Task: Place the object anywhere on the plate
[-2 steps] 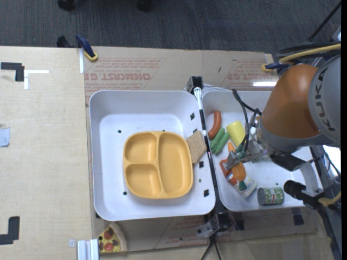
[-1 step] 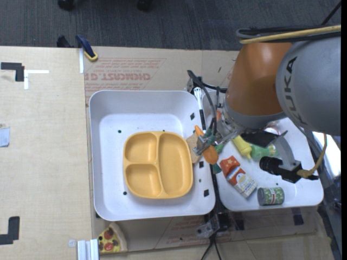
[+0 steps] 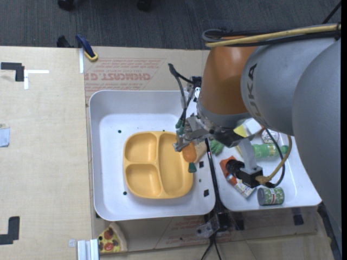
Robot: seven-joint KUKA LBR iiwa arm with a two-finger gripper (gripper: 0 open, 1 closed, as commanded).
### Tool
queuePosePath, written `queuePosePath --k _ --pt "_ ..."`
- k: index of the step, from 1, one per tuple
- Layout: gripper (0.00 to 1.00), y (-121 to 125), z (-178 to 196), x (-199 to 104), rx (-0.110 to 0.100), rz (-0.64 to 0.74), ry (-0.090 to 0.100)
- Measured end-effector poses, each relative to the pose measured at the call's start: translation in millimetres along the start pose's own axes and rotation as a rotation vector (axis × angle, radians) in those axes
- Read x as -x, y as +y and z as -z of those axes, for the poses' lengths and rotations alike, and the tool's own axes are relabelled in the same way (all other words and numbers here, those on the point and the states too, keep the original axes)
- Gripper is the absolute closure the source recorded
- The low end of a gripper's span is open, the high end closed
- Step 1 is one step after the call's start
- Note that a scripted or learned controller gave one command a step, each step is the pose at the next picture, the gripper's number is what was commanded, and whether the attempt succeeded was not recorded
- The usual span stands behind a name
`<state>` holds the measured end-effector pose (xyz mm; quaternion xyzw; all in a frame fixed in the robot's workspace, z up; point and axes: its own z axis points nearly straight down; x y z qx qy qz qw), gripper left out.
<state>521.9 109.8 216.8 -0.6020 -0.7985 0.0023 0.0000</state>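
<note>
Grey arm (image 3: 293, 85) bulk dominates the right side, nearest the lens. Tool (image 3: 191, 145) hangs over the right rim of the yellow plate (image 3: 157, 164) in the left bin (image 3: 108, 161). An orange object (image 3: 189, 154) sits at the tool tip; finger spacing cannot be determined.

Risk: release here may drop the object onto the rim, letting it roll off against the bin wall.

Clearance: open plate compartments lie leftward. Right bin (image 3: 303, 194) holds a green can (image 3: 270, 195) and packets.

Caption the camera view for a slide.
Robot hand over the yellow plate's right edge with an orange object just below it.
</note>
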Motion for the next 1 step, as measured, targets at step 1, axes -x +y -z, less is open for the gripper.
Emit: queuePosePath --k 1 --pt "0.00 0.0 0.1 0.0 0.000 0.000 0.000"
